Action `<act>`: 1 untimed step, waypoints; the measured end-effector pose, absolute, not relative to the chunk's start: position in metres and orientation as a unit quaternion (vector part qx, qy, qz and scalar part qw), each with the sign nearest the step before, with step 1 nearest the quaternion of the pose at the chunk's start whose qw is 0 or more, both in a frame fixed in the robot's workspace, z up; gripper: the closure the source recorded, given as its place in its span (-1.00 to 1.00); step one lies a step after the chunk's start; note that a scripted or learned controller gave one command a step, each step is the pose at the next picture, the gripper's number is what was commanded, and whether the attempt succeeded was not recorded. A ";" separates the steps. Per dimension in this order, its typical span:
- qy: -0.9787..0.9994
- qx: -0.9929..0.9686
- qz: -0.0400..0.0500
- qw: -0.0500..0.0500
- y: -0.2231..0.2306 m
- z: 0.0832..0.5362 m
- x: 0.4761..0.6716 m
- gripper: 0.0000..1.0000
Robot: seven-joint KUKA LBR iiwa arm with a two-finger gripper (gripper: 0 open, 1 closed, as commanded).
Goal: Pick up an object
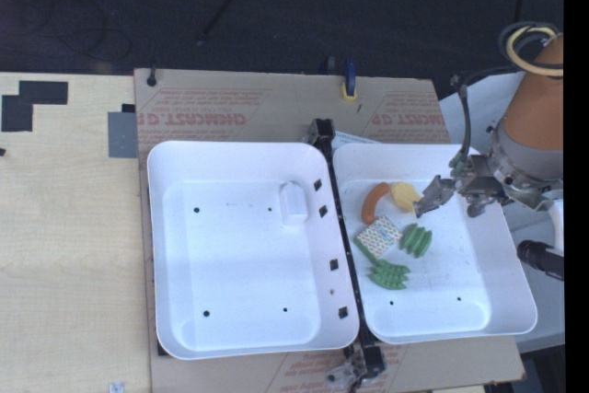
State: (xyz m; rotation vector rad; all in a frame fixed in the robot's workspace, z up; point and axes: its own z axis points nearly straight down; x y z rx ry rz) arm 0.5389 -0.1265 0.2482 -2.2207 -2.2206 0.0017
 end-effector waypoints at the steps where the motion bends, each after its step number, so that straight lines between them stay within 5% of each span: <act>1: -0.707 -0.708 0.003 0.003 -0.186 0.114 0.573 -1.00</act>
